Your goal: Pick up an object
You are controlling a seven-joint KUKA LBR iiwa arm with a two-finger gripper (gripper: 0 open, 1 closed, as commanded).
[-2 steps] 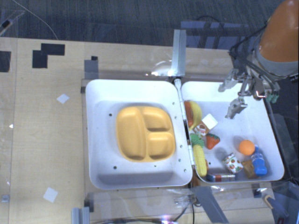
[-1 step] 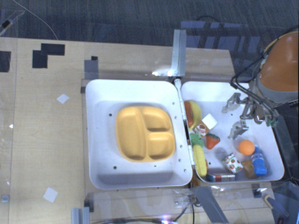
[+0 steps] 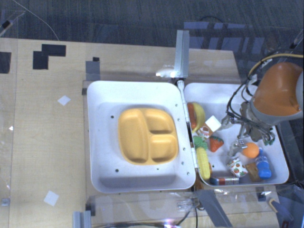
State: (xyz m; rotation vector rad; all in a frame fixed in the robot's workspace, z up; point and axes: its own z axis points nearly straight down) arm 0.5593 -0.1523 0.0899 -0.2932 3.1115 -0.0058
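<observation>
My gripper (image 3: 229, 137) hangs over the right bin (image 3: 223, 93), below the arm's orange band (image 3: 280, 89). Its two metal fingers (image 3: 235, 148) stand apart and open, and nothing sits between them. An orange ball (image 3: 250, 150) lies just right of the lower finger. A white block (image 3: 212, 123) rests just left of the upper finger. A strawberry toy (image 3: 216, 144) lies to the gripper's left. Below it are a patterned cube (image 3: 236, 167) and a blue bottle (image 3: 262, 167).
The left bin (image 3: 102, 127) holds a yellow divided plate (image 3: 147, 136). Along the right bin's left wall lie a banana (image 3: 198, 114), a small red and white toy (image 3: 204, 132) and a corn cob (image 3: 203, 159). A marker (image 3: 223, 180) lies at its front edge.
</observation>
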